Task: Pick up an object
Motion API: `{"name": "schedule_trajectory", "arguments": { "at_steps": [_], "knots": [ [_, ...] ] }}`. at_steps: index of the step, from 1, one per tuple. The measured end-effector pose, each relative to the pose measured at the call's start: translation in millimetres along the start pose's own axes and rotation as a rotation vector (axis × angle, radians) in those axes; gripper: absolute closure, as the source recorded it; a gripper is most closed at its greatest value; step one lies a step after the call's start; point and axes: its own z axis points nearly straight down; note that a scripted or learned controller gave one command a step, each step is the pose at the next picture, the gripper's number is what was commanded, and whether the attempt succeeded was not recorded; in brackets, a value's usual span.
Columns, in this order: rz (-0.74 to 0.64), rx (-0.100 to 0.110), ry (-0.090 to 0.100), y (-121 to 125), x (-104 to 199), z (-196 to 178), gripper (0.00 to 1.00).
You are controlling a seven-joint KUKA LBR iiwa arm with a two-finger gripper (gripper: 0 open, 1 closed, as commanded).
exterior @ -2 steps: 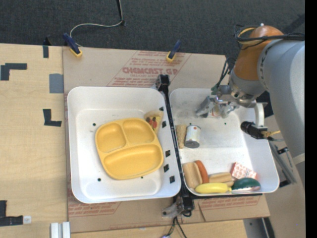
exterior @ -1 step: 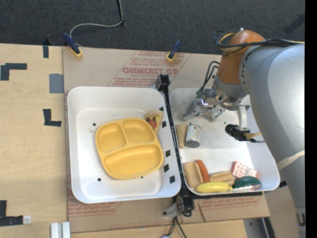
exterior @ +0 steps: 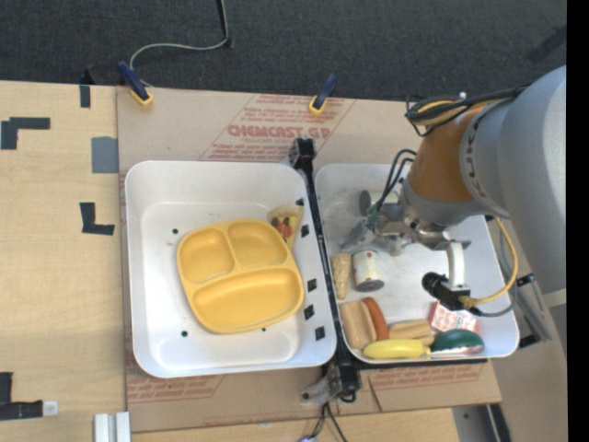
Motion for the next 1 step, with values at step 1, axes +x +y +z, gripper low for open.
{"name": "schedule_trajectory", "arguments": {
  "at_steps": [1],
  "knots": [
    [0.0, -0.003, -0.002, 0.8, -0.3, -9.9, 1.0]
  ]
}}
